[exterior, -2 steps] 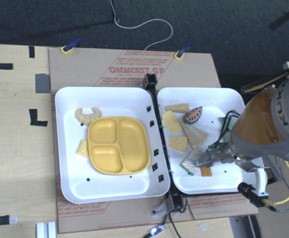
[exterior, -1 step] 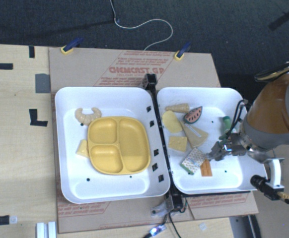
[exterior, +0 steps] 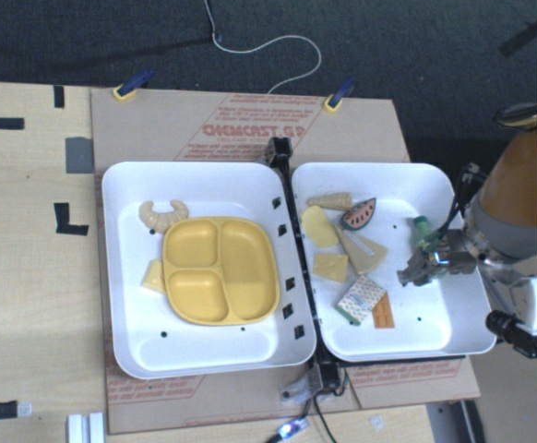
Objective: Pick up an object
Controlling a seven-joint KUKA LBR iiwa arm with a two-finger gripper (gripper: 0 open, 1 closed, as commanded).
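A sheet of brown cardboard (exterior: 241,127) with red lettering covers the bench under the 2 bins, pinned at its far edge by 2 clips with blue and yellow parts; beyond it lies dark carpet crossed by a thin white cable (exterior: 268,49).

The left bin (exterior: 125,275) holds a yellow divided plate (exterior: 220,269) with 3 compartments, sitting near its middle; a pale beige curved piece (exterior: 161,214) lies just beyond the plate's far left corner, and a small yellow wedge (exterior: 153,276) rests against the plate's left edge.

The right bin (exterior: 435,326) sits touching the left one along a dark seam; the arm (exterior: 518,192), orange above the wrist, reaches over its right rim.

The gripper (exterior: 414,273) hangs low over the right part of this bin, above bare white floor; nothing shows between its fingers, and whether they stand wide or narrow cannot be told from this slant.

The loose objects cluster in the bin's left half, well apart from the gripper: a pale yellow rounded piece (exterior: 318,226), a tan wedge (exterior: 366,250) beside it, a pale yellow block (exterior: 331,266) below, and a beige stick (exterior: 331,200) near the far wall; a watermelon slice (exterior: 359,213) lies beside that stick; a patterned packet (exterior: 362,297) lies nearer the front, with a small orange strip (exterior: 383,310) touching its right side; a small green object (exterior: 422,226) sits near the arm's cabling.
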